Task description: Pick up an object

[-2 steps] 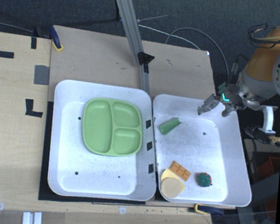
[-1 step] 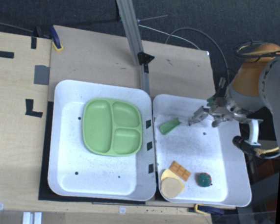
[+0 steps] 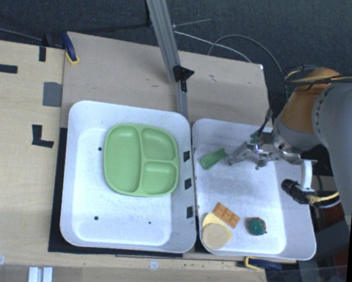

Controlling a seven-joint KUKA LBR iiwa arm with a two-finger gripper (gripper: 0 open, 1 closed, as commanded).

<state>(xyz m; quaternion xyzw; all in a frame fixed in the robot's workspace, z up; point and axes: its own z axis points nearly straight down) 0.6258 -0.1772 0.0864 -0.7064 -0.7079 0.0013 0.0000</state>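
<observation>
My gripper (image 3: 236, 157) reaches in from the right over the upper part of the right bin (image 3: 290, 238), its fingers pointing left. A green elongated object (image 3: 212, 159) lies on the bin floor just left of the fingertips, apart from them or barely touching. Nothing is visibly between the fingers. Near the bin's front edge sit an orange waffle-like piece (image 3: 226, 214), a pale round piece (image 3: 216, 236) and a small dark green ball with a red spot (image 3: 256, 226).
The left bin (image 3: 79, 215) holds a green divided plate (image 3: 142, 160). A grey pole (image 3: 167, 43) slants down to the bins' back edge. The arm's grey body and orange band (image 3: 302, 112) fill the right side. Cables hang by the right bin's edge.
</observation>
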